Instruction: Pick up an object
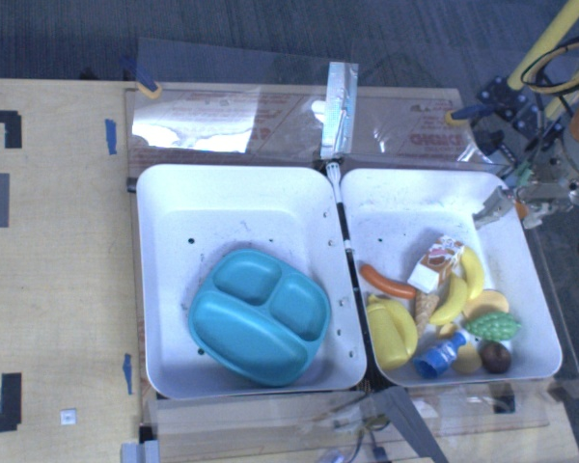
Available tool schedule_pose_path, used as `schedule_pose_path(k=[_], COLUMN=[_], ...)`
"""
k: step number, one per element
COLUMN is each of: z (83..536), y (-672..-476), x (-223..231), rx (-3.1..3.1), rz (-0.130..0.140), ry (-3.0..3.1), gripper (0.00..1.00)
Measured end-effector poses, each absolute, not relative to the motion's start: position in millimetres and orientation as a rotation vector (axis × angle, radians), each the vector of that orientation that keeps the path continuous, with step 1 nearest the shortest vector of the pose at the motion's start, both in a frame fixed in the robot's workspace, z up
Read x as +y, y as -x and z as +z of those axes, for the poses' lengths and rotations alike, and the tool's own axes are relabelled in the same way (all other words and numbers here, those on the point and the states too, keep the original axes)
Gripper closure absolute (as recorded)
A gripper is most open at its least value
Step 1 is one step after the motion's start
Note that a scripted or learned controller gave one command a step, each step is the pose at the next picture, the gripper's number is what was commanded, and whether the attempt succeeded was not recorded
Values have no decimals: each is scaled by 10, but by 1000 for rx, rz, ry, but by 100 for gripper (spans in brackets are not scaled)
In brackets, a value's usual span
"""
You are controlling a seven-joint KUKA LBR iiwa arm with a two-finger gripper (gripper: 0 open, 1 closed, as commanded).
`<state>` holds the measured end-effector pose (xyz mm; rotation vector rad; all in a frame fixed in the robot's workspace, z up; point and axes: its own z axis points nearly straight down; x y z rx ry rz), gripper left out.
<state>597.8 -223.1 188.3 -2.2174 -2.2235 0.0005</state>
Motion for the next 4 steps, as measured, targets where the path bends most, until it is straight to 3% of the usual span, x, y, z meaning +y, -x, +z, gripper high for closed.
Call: schedule_pose_path(k=[2, 3, 4], z=[895, 999, 2234], y=[-5815, -5820, -6223], x=[-2100, -2136, -1375], rx=[-2342, -2351, -2252], rz=[-26, -17, -16], ry=[2087, 2094, 2204], gripper=[0, 100, 100])
